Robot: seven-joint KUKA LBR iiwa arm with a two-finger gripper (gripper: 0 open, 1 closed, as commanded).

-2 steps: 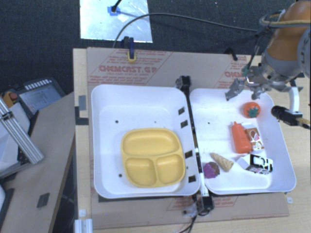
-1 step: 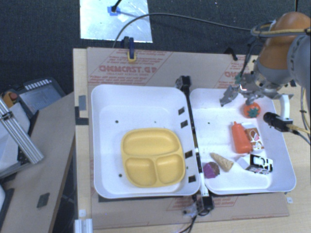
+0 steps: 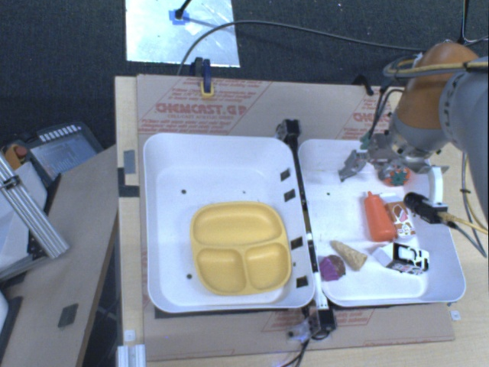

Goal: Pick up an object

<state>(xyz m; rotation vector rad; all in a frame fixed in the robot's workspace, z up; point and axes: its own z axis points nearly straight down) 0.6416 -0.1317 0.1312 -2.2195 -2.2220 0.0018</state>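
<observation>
Purple lump (image 3: 331, 267) nearest; arm bent over right bin (image 3: 451, 281), tool (image 3: 353, 165) low.

Bins (image 3: 229, 147) smooth white plastic; yellow tray (image 3: 241, 247) glossy plastic; upper-left plate (image 3: 182, 21) shiny metal; bench (image 3: 252, 102) matt cardboard.

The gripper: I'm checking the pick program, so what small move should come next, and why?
Probably a short descent. The gripper hangs above the far part of the right bin with nothing between its fingers; the orange bottle and the cone lie nearer the camera, untouched.
</observation>
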